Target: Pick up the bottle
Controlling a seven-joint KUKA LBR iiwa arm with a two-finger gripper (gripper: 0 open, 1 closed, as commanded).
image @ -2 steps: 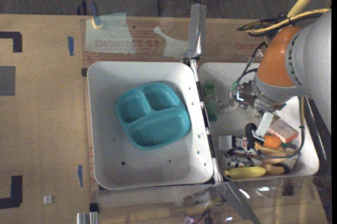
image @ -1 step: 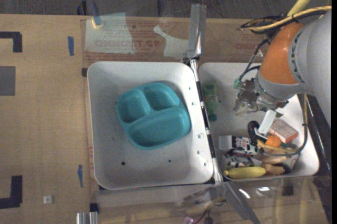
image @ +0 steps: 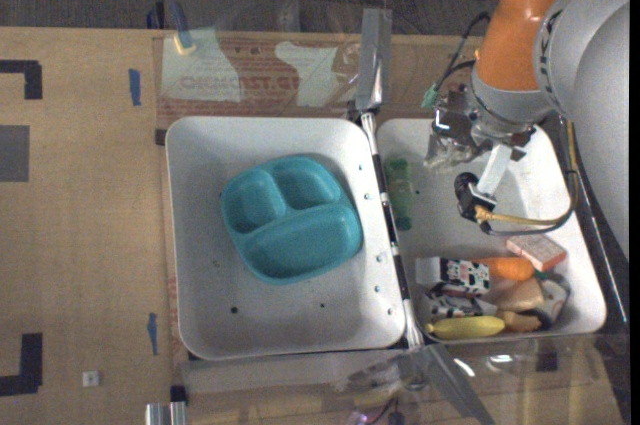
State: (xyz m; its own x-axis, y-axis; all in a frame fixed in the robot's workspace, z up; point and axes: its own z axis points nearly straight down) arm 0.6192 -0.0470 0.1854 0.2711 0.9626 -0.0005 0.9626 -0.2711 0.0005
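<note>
One gripper (image: 447, 151) at the end of the grey arm, low over the far part of the right bin (image: 590, 298), below the orange band of the wrist. Spread or pressed together: cannot tell, too much hidden among dark hardware and cable. Nothing seen held. Just left of it, apart from it, the bottle (image: 399, 191): green, translucent, lying lengthwise along the left wall of the right bin, close against the divider between the two bins. Nearer the camera's lower edge, in the same bin, a cluster of small things well apart from the bottle: a white carton with black print (image: 455, 271), beside it an orange piece (image: 512, 267), a pink and white box (image: 535, 251) just above that, then a yellow banana (image: 465, 326) along the near wall, with a tan object (image: 520, 298) touching or nearly touching it. In the left bin (image: 200, 313), a teal divided plate (image: 290, 218), sitting about in the middle, turned at a slight angle. Around both bins, a brown cardboard-covered bench (image: 80, 243) with blue tape marks.
</note>
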